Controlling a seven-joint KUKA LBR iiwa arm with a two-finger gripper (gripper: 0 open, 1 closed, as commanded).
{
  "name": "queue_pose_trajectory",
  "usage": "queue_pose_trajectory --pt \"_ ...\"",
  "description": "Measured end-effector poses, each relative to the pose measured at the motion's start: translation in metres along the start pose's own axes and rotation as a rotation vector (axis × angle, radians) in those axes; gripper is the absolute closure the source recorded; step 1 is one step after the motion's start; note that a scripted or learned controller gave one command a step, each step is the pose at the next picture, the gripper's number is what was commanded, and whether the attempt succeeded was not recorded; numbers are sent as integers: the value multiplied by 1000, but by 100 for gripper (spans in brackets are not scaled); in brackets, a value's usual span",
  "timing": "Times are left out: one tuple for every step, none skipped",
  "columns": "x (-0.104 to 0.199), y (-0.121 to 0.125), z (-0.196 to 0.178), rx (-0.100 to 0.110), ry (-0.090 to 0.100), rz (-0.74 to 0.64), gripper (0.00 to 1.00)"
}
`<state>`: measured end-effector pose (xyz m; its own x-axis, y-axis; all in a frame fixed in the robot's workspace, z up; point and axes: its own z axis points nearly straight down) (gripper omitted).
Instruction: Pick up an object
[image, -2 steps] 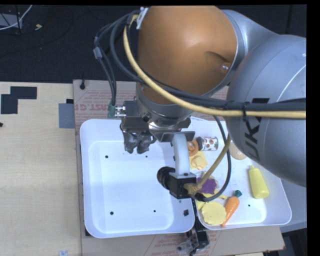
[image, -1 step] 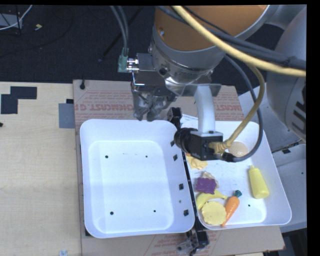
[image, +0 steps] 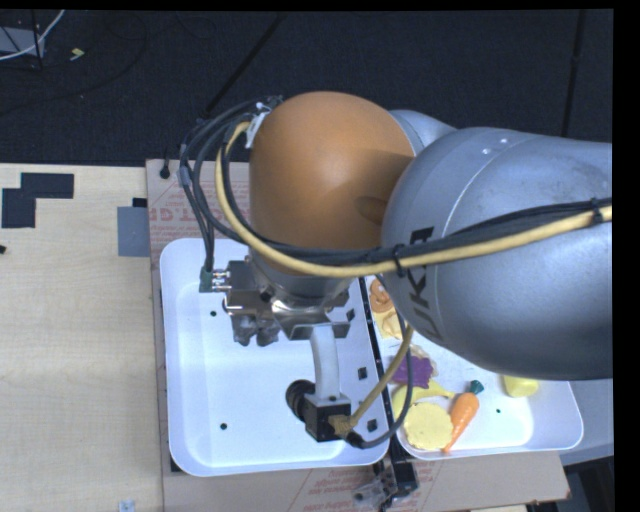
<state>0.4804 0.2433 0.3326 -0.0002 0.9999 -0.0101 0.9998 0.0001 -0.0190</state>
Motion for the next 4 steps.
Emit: queue_pose_trajectory --pt "0 46 -75 -24 11 2 100" --pt "-2 -10 -198 -28 17 -5 100" --pt "-21 -5 -24 1 0 2 100" --pt "-1 -7 -166 -29 16 -4 100"
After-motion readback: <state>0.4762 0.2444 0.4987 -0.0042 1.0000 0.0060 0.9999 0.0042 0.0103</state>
